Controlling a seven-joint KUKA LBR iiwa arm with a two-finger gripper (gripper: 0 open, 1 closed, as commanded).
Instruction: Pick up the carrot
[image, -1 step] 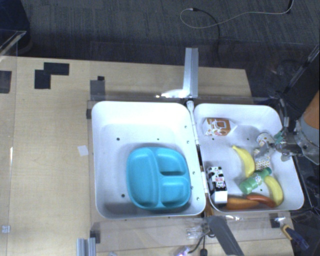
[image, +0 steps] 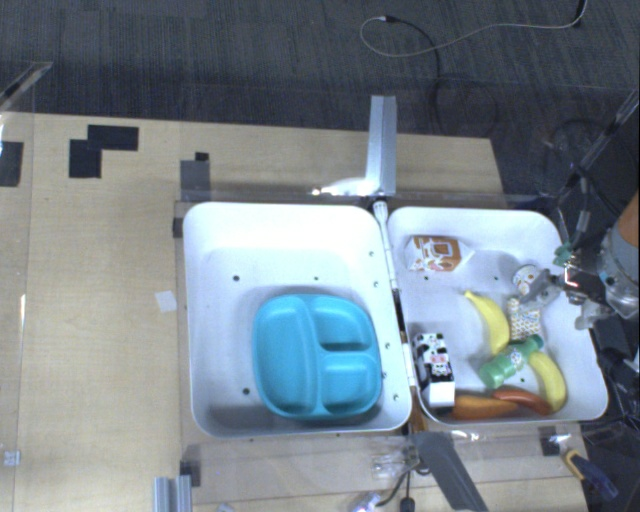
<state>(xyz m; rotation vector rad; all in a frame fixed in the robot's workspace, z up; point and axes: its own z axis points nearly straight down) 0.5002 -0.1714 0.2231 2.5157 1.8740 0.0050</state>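
The carrot lies along the near wall of the right bin, at 6 o'clock. The left bin holds a blue divided plate at 5 o'clock. In the right bin, a banana sits near centre, a green bottle touches it at 5 o'clock, and a small carton stands at 7 o'clock. Fingers hover at 3 o'clock; whether they are apart or together cannot be told.

The carrot lies along the right bin's near wall, tray in the left bin.
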